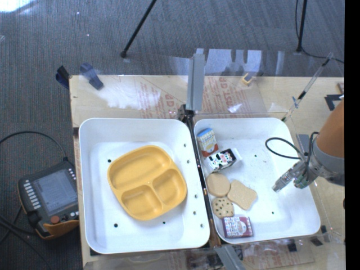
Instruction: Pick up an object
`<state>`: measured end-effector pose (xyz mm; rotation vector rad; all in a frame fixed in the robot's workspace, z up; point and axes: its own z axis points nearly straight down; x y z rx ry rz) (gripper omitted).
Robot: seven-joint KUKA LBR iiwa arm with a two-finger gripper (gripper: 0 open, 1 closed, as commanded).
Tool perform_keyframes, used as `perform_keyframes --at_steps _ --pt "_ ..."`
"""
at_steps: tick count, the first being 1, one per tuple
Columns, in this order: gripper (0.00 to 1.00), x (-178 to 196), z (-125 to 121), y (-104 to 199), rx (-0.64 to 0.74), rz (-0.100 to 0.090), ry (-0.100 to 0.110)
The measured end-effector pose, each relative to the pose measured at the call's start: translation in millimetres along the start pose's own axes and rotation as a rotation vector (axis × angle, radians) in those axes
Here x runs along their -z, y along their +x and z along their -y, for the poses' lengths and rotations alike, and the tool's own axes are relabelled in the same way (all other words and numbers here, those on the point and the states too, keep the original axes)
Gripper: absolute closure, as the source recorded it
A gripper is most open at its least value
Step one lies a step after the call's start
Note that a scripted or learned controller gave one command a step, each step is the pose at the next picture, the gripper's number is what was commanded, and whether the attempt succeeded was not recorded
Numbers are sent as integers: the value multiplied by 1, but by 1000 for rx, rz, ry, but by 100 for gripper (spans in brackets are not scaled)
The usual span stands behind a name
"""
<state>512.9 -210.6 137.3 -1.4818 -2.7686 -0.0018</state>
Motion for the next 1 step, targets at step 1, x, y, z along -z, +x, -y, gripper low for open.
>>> perform_keyframes --at_steps 1 --pt "100 26 28 18 104 -1 0"
